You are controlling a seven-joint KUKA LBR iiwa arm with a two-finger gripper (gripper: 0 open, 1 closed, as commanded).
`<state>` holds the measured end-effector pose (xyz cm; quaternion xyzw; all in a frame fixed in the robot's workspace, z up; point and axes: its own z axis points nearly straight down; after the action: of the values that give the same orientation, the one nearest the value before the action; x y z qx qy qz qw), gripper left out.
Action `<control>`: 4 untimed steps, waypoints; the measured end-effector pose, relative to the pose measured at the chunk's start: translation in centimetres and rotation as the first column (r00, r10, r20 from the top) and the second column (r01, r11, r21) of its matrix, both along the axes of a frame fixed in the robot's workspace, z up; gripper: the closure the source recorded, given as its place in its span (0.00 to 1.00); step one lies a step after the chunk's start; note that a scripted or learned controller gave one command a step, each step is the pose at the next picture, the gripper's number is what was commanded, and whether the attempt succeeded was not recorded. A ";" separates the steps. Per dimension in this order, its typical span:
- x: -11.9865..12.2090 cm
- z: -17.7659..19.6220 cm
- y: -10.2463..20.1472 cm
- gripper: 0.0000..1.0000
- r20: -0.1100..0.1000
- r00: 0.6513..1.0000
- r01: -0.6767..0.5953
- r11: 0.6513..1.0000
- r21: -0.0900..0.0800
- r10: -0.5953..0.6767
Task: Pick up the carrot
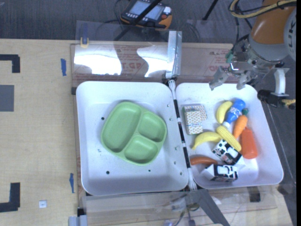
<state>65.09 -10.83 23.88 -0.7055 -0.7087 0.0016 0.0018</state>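
bright, even light | glare on clear panel (122, 58) | slightly soft focus

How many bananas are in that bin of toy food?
2. One banana lies near the right bin's far side beside the blue bottle; the other banana lies mid-bin, just below the checkered box. More could hide under the pile.

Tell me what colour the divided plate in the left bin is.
Light green. The divided plate shows clearly in the camera view, lying in the left bin.
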 end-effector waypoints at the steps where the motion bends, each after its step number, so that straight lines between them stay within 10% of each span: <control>1: -3.5 -6.6 -6.9 0.00 0.002 0.999 -0.033 0.999 0.000 0.033; 2: -1.2 -14.3 -8.9 0.00 0.018 1.000 0.017 1.000 0.002 -0.017; 3: -6.7 -10.8 -8.9 0.00 0.000 0.999 0.043 0.999 0.001 -0.043; 4: -8.6 -15.1 -9.5 0.00 0.010 0.998 -0.070 0.997 0.011 0.070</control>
<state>56.49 -20.38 8.75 -0.6802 -0.7330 -0.0056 0.0025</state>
